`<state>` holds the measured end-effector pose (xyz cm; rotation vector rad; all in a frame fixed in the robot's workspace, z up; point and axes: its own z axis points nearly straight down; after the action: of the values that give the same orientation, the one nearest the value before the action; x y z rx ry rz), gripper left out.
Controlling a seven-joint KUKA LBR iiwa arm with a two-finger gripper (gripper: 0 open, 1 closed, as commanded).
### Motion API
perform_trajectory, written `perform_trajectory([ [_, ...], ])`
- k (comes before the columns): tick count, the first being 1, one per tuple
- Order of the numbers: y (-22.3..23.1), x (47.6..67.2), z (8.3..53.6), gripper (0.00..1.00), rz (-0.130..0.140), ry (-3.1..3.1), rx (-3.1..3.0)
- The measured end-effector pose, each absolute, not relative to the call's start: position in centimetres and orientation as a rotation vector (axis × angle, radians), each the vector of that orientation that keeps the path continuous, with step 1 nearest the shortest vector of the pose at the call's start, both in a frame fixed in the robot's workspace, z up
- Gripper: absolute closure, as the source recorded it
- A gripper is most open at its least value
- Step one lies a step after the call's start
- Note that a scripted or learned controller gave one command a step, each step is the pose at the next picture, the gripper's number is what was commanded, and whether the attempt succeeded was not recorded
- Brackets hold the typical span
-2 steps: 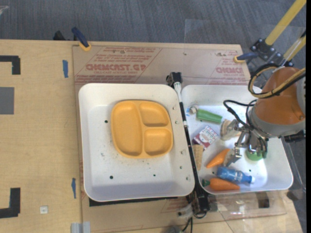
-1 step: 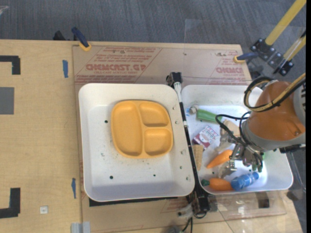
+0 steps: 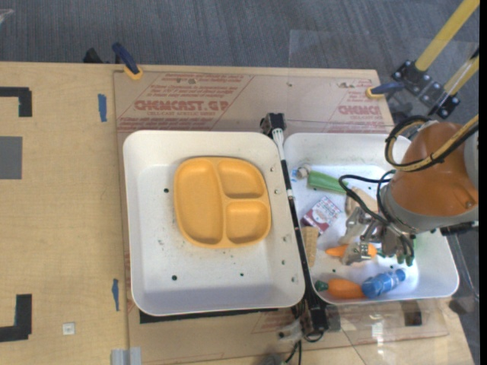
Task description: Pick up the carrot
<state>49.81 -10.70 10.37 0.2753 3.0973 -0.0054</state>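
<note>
The carrot (image 3: 344, 288), orange with a green stub at its left end, lies along the front wall of the right bin (image 3: 437, 276). My gripper (image 3: 358, 242) hangs low over the middle of that bin, just behind the carrot and apart from it. A small orange piece (image 3: 333, 252) pokes out to the left of the gripper's tip; I cannot tell whether it is gripped. The grey wrist and orange band (image 3: 434, 177) hide the bin's right part.
A blue bottle (image 3: 383, 284) lies just right of the carrot. A green item (image 3: 325, 180), a printed packet (image 3: 324, 210) and a tan cone (image 3: 310, 242) sit further left. The left bin (image 3: 144, 226) holds a yellow divided plate (image 3: 222, 201).
</note>
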Motion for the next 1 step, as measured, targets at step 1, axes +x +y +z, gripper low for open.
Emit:
perform_trajectory([
  [1,-10.66,49.76,10.29,0.00,-0.005,3.099,0.275],
])
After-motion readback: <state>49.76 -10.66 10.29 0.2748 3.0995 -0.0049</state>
